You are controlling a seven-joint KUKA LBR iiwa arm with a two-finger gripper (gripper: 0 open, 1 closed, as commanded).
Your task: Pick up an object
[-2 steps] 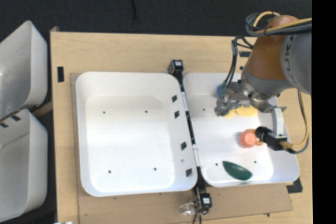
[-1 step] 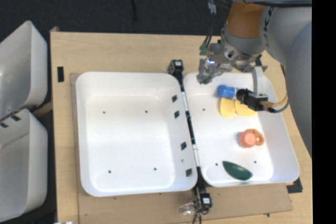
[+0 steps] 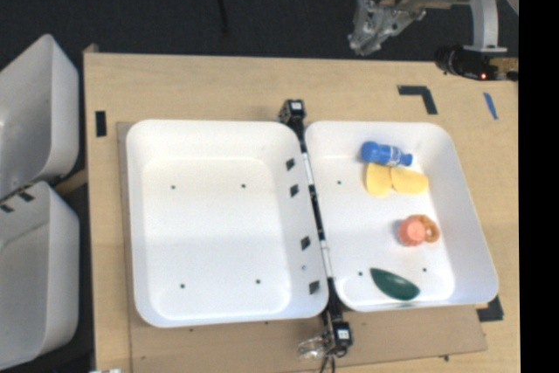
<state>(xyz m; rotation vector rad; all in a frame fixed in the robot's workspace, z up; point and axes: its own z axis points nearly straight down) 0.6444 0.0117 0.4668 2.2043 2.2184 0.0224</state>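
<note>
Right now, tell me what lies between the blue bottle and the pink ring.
In the camera view, a yellow object lies between blue bottle and pink ring, touching the bottle.

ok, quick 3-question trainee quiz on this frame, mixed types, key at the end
1. True or false: the blue bottle lies in the left bin.
2. Which thing in the right bin lies nearest the camera-side edge?
A. the yellow piece
B. the pink and orange toy
C. the dark green piece
3. Fill in: the gripper hangs above the bench's far edge, with ____ between its fingers.

Key
1. False, it lies in the right bin.
2. C
3. nothing
</note>
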